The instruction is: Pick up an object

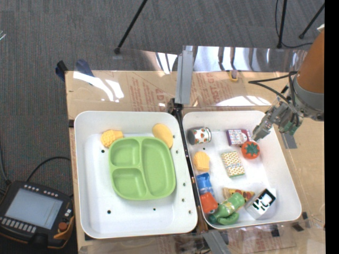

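I can't tell the gripper's [263, 131] state. Small round orange-red toy tomato [250, 149] sits just below-left of it; risk: tips nudge it, it rolls away.

Counted on the bench: two shallow white bins, the left bin [85, 194] and the right bin [283, 176]. In the left: one green divided plate [142, 168], with three compartments, and two yellow toy foods, a corn piece [109, 137] and a smooth lemon-like piece [163, 134]. In the right: one small can [199, 136], one purple packet [237, 136], one red tomato toy [250, 149], one yellow lump [201, 161], one patterned cracker box [233, 164], one blue-and-orange bottle [205, 192], one pizza slice [231, 193], one green toy [229, 210], one black-and-white block [263, 202]. Nine items there, eleven loose things across both bins besides the plate.
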`<state>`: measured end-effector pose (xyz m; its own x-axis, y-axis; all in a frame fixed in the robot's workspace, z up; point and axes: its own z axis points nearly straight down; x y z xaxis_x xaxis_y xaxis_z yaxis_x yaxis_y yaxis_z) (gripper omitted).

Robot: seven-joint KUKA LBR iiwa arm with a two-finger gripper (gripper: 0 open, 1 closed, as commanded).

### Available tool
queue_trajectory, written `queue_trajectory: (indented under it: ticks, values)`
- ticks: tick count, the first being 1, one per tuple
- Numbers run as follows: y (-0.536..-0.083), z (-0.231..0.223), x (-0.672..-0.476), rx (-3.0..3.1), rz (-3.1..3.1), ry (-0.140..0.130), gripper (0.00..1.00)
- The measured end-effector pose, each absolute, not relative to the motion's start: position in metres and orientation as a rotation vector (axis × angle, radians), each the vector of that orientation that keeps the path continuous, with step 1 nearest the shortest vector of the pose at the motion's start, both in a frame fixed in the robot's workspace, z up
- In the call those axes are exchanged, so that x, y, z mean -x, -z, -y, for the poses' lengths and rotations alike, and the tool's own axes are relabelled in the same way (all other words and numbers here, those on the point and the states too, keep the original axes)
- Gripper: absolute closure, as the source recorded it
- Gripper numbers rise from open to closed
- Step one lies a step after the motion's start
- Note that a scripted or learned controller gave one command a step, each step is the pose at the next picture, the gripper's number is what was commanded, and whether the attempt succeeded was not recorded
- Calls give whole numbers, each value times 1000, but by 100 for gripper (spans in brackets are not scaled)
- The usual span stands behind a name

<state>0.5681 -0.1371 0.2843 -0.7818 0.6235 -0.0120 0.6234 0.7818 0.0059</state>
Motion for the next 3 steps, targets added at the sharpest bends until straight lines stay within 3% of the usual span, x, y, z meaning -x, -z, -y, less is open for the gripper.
queue_trajectory:
  ticks: [1,2,3]
  values:
    - [-102,127,-541,-863,-3040,0,100]
    - [-110,128,-546,-858,-3024,-2,0]
    - [-86,97,-617,-982,-2986,-1,0]
